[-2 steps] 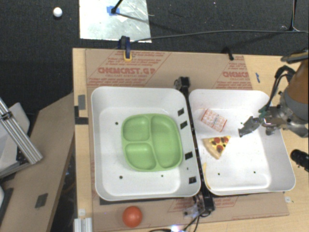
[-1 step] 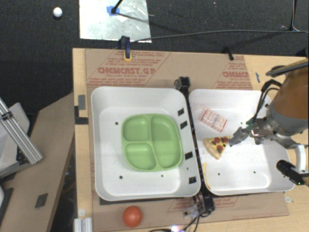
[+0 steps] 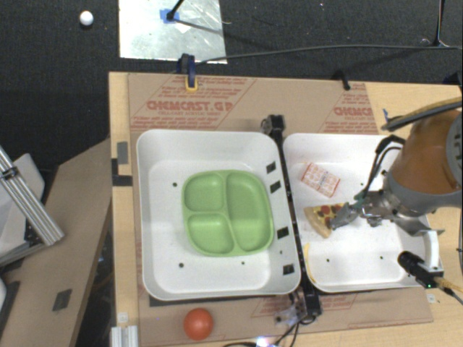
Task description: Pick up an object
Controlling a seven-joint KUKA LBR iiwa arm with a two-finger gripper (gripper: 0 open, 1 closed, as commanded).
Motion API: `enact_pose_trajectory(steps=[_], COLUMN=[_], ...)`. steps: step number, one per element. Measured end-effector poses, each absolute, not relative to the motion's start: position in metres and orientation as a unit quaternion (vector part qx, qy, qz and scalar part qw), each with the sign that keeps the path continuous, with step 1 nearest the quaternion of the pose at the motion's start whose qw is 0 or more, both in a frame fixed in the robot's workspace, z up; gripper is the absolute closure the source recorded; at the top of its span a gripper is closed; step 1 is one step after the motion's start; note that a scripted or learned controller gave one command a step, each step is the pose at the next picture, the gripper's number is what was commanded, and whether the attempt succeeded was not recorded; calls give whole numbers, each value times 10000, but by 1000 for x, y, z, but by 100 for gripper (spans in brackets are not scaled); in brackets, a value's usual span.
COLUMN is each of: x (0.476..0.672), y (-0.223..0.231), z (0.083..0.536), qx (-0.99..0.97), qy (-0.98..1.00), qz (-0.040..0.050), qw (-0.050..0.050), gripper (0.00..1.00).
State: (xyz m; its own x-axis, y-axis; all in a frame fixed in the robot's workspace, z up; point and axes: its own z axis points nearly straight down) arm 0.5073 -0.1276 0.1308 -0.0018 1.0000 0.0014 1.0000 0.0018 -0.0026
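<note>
On my feed the left bin (image 3: 155,194) held one green plate (image 3: 228,212) with three compartments, lying flat near the middle with bare white floor all round it. The right bin (image 3: 347,266) held two things: a pink pack (image 3: 320,178) toward the far left, and a pizza slice (image 3: 322,215) just nearer than it, close to the bin's left wall. The arm (image 3: 427,172) came in from the right over the right bin, bent low, with the gripper (image 3: 341,219) pointing left and its tip at the right end of the pizza slice, touching it or very nearly so. I could not tell from this angle whether the jaws were apart or together, nor whether they had any hold on the slice. The pack lay apart from the gripper, on its far side. The near half of the right bin was open floor, and so was its far right corner. The two bins stood side by side with their inner walls meeting. An orange ball (image 3: 197,323) sat on the bench (image 3: 239,100) outside the bins, just past the near edge of the left one.
</note>
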Motion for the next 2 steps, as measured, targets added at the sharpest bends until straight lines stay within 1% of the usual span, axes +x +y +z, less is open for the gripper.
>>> enact_pose_trajectory(steps=[1,2], x=[510,511], y=[-128,-128], z=[86,99], qx=[-7071,-7065], qy=[-7071,-7077], qz=[-21,-34], qw=[-19,-32], gripper=[0,100])
